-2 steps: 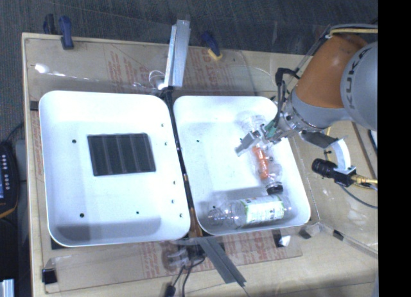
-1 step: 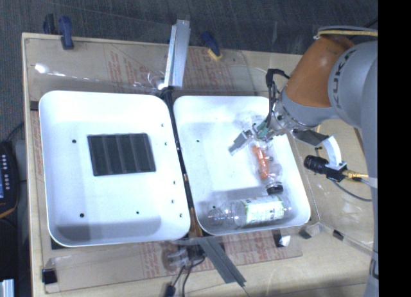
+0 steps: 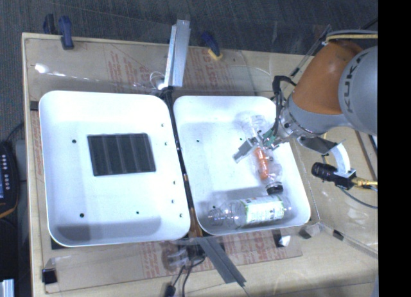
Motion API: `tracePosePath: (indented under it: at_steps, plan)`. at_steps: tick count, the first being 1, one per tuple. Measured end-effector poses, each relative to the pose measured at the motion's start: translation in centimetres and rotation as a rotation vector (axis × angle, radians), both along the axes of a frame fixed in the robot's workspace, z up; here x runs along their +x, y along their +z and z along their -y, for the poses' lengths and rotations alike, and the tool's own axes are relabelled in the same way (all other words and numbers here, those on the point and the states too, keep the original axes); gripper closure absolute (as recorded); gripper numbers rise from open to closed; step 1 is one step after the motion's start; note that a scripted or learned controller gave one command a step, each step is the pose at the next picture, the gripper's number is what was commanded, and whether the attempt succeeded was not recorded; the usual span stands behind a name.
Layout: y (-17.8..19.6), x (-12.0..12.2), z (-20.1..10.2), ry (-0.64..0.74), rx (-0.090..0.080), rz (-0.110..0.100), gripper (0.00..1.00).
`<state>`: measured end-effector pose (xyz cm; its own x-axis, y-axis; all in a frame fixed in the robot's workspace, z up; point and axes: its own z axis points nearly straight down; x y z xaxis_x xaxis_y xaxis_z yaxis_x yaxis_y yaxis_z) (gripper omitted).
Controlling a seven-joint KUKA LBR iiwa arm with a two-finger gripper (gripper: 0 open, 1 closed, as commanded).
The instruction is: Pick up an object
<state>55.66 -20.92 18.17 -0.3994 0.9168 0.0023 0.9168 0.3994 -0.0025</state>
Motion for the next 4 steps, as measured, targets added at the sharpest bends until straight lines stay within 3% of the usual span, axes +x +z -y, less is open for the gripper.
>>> tracePosePath:
  at_steps: [1, 4]
  plan:
    - [-3.42, 1.13, -0.08, 0.022, 0.000, -0.002, 0.00]
    - [-3.15, 1.33, 0.16, -0.032, -0.002, 0.002, 0.00]
